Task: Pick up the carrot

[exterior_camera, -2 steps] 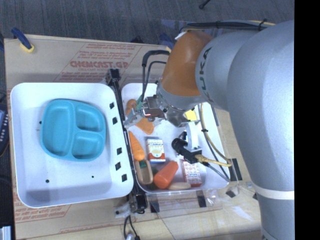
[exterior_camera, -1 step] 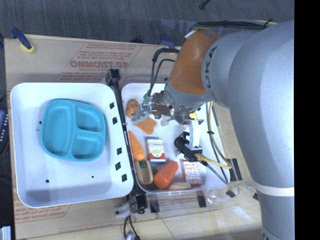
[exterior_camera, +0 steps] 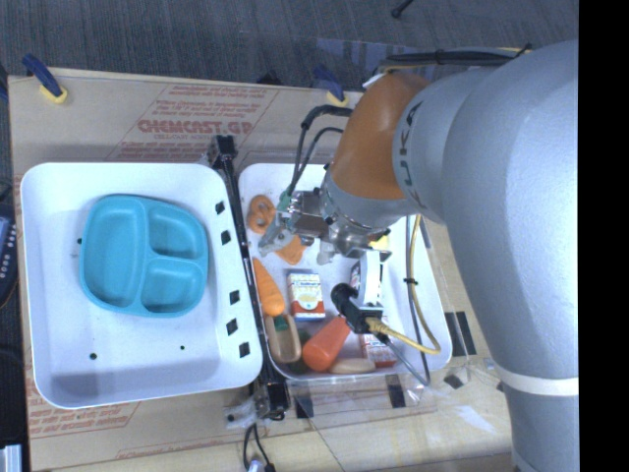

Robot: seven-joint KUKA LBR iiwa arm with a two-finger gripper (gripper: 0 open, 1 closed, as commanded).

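The carrot [exterior_camera: 267, 285], orange and tapered, lies along the left wall of the right bin [exterior_camera: 429, 315], its tip pointing to the back. My gripper [exterior_camera: 286, 226] hangs over the back left part of that bin, a short way behind the carrot. It sits between a pretzel [exterior_camera: 259, 210] and a small orange piece [exterior_camera: 292, 253]. I see nothing held in it. The grey arm with its orange band covers the bin's right side.
Beside the carrot lie a small printed box [exterior_camera: 307, 296], a brown bottle-like thing [exterior_camera: 285, 338], an orange-red cone [exterior_camera: 326, 343] and a pale stick [exterior_camera: 352, 366]. The left bin [exterior_camera: 49, 342] holds a blue divided plate [exterior_camera: 144, 255]. A black divider [exterior_camera: 236, 254] separates the bins.
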